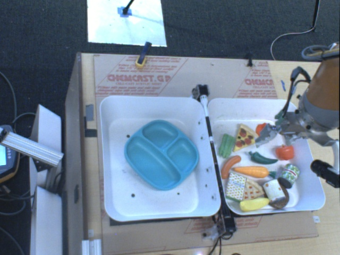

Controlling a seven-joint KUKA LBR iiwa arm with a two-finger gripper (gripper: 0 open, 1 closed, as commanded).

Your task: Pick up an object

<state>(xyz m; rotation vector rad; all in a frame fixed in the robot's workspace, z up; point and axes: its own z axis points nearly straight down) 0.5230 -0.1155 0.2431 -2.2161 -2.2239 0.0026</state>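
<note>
The right bin holds several toy foods. Among them are a pizza slice, a green pickle, a carrot, a sausage, a green chili, a red tomato, a yellow banana and a small can. My gripper hangs low over the bin's upper right part. It sits just right of the pizza slice, by a small red piece, and up-left of the tomato. Nothing is visibly lifted.
The left bin holds a blue divided plate. A black divider runs between the bins. A checked cracker and a white-and-brown piece lie near the right bin's front. The arm comes in over the right rim.
</note>
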